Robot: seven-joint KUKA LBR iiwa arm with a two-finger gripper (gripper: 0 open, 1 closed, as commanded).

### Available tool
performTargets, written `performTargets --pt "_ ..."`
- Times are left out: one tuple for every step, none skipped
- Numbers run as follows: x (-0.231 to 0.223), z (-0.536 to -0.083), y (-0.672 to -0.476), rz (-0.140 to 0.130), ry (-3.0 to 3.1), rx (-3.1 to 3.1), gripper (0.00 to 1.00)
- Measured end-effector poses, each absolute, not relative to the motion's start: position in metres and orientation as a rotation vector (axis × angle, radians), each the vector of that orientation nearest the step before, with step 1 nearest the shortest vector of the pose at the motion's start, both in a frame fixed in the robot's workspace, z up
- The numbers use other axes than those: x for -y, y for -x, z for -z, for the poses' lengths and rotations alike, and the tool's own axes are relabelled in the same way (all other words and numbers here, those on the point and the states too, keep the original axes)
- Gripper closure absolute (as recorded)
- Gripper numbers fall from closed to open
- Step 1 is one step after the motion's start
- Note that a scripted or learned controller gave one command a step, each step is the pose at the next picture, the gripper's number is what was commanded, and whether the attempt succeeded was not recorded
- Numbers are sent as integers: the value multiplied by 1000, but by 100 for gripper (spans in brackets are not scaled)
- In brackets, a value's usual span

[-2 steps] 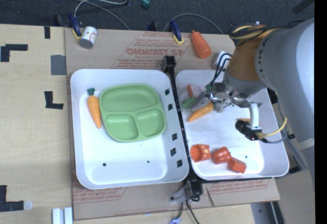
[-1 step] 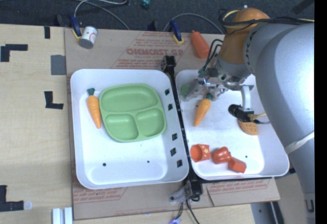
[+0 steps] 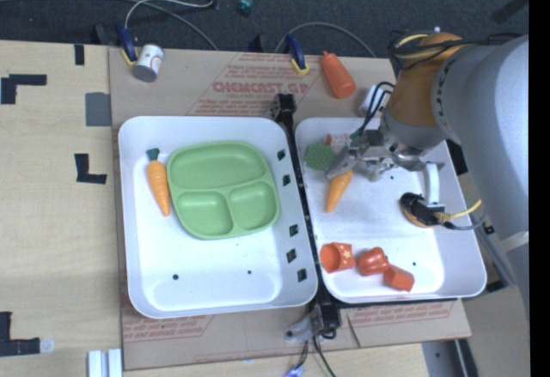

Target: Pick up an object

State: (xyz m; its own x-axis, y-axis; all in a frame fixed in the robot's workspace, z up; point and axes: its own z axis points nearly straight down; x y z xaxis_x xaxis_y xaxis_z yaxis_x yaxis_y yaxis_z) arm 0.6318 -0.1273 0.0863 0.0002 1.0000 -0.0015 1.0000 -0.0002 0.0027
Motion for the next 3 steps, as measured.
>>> performTargets --pt "94 -86 -631 -1 -2218 -2222 0" --pt "94 -85 -660 -1 -2218 -2222 0" --pt "94 -96 -660 -1 -2217 -2223 100"
